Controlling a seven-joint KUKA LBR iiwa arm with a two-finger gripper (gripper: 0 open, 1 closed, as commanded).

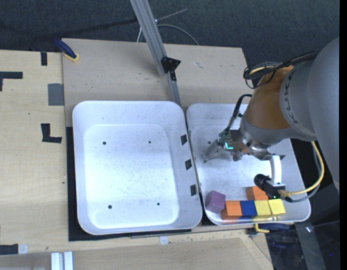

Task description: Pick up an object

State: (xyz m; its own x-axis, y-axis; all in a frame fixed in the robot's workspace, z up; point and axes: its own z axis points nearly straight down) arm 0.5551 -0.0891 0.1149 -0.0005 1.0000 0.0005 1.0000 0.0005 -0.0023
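purple block (216, 199) lies near, apart from the jaws (213, 151).

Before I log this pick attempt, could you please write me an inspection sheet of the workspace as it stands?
Surface: wooden bench bearing two white bins; the left bin shows dark specks.
Job's things: purple block, orange block, blue block, two yellow blocks in a row at the right bin's near edge; another orange block behind them.
Clutter: black tape marks on the bench at left.
End effector: over the right bin, apart from the blocks; finger state cannot be told.
Cables: yellow cable by the arm; thin wire behind the bench.
Surroundings: grey metal pole, dark floor.
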